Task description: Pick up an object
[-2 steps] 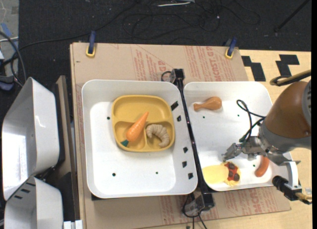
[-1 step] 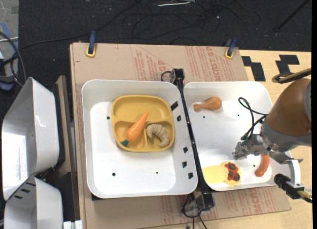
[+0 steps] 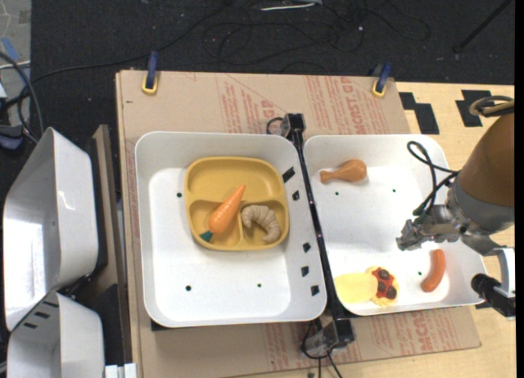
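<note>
Gripper [image 3: 412, 236] and wrist come in from the right edge over the right bin [image 3: 360, 204], low above its floor; the dark metal parts blur together, so I cannot tell how it is set, and nothing is visibly held. Most of the arm [image 3: 491, 180] is cut off by the right edge, with just a curved orange-brown bulk and a grey wrist showing, and a black cable [image 3: 426, 164] looping off it across the bin.

Just beside the gripper, toward the bin's near right corner, lies a sausage [image 3: 434, 271], apart from the metal. At the bin's near edge sits a flat yellow piece with a dark red topping [image 3: 368, 285]; what it is stays hard to make out. A drumstick [image 3: 345, 173] lies near the far wall, well apart from the gripper.

The left bin [image 3: 164, 229] carries a yellow divided plate [image 3: 205, 173]. A carrot [image 3: 227, 209] lies slantwise across its divider, and a pale curled shrimp-like item [image 3: 262, 219] rests in the near right compartment. Both bins sit on a cardboard-covered counter [image 3: 246, 98], clamped at its far edge.
</note>
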Motion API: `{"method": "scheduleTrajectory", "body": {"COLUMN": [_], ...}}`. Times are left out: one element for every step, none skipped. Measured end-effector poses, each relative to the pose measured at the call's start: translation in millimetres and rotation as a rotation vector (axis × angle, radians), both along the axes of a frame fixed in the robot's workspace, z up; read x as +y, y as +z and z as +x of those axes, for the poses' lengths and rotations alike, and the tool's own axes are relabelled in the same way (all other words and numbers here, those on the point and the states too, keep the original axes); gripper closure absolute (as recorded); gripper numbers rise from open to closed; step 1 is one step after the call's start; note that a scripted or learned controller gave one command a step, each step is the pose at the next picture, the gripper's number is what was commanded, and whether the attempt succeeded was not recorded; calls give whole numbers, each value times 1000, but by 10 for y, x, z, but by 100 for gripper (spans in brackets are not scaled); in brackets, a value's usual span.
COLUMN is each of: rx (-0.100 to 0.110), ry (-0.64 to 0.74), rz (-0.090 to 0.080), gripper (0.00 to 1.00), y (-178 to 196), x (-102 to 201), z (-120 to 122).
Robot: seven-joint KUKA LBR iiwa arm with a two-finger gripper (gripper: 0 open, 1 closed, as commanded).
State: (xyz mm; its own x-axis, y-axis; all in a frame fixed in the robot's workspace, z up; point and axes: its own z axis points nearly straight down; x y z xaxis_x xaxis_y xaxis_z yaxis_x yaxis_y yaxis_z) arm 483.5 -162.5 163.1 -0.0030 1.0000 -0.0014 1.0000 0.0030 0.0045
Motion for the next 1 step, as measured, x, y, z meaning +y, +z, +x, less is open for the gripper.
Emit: {"method": "scheduleTrajectory", "body": {"rx": [-2], "ry": [1], "rz": [-1], "gripper": [100], "y": [636], "x": [-3], "z": [16]}}
